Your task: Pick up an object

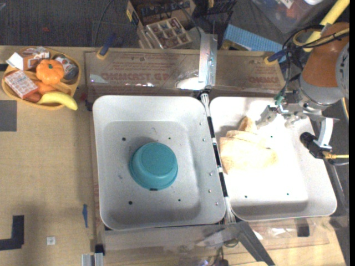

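A pale tan, soft-looking object [247, 151] lies in the left half of the right bin [288, 201], with a raised lump at its far end. An upturned teal bowl [155, 165] sits in the middle of the left bin [116, 121]. My gripper [267, 116] hangs over the far part of the right bin, just right of and slightly beyond the tan object's lump. It is apart from the bowl. Nothing shows held in it.
The grey arm with its orange band [324, 65] comes in over the right bin's far right corner. A basket of toy food [41, 79] with a banana and a pumpkin sits on the bench at far left. Cardboard walls [144, 73] stand behind both bins.
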Motion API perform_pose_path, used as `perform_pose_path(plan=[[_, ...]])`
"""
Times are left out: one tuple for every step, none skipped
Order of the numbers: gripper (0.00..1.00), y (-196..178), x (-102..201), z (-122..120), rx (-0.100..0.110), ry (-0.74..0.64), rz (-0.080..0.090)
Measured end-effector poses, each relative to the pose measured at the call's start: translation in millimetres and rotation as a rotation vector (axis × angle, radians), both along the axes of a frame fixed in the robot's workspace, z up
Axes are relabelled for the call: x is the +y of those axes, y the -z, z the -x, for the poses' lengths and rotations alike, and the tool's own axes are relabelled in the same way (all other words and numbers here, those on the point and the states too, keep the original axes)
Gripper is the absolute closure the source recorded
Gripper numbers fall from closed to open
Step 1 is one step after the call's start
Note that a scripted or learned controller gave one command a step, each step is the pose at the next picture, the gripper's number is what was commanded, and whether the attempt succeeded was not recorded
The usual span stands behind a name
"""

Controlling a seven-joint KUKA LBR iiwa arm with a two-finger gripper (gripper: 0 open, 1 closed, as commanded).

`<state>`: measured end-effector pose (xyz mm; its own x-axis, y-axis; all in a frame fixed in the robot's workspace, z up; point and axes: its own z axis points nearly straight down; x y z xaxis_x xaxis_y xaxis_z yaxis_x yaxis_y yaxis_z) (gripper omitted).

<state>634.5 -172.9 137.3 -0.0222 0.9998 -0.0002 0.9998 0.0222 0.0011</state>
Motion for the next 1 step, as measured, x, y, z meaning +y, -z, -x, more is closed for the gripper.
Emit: perform_pose_path(plan=[[0.0,49.0,-18.3,40.2,-0.006,0.042,0.0]])
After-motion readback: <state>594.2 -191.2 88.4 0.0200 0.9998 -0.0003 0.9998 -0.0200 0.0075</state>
